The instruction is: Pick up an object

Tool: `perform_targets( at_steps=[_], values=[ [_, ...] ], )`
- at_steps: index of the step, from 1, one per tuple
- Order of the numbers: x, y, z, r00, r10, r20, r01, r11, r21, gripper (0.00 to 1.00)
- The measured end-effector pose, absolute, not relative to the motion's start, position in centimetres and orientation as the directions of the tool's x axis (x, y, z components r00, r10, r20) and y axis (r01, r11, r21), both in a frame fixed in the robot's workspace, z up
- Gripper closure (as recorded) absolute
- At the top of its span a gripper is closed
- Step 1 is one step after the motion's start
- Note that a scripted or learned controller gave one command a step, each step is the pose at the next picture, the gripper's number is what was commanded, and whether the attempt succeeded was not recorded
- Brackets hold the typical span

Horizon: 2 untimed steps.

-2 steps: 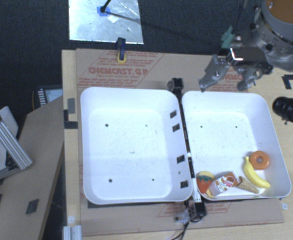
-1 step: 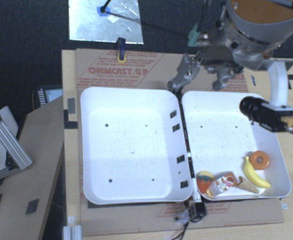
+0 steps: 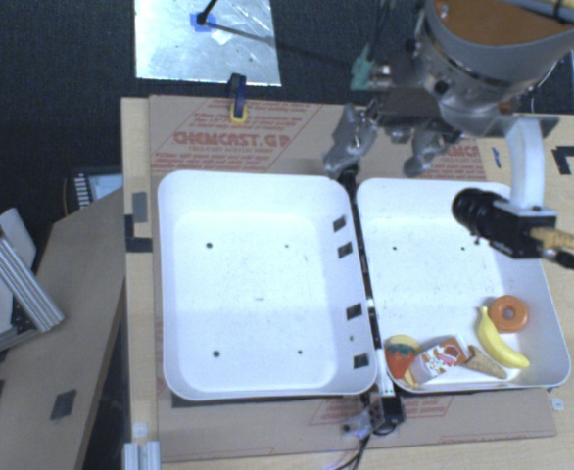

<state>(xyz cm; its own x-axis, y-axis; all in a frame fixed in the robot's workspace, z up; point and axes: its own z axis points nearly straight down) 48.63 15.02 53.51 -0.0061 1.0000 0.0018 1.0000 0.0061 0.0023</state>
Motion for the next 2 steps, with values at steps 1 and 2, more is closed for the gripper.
perform_targets(
  at_steps=[1, 2],
  values=[
    [48.60, 20.42, 53.49, -0.009, 1.000, 0.003, 1.000, 0.009, 0.002, 0.00],
    [48.63, 19.99, 53.50, -0.002, 1.000, 0.002, 1.000, 0.002, 0.002, 0.00]
  ],
)
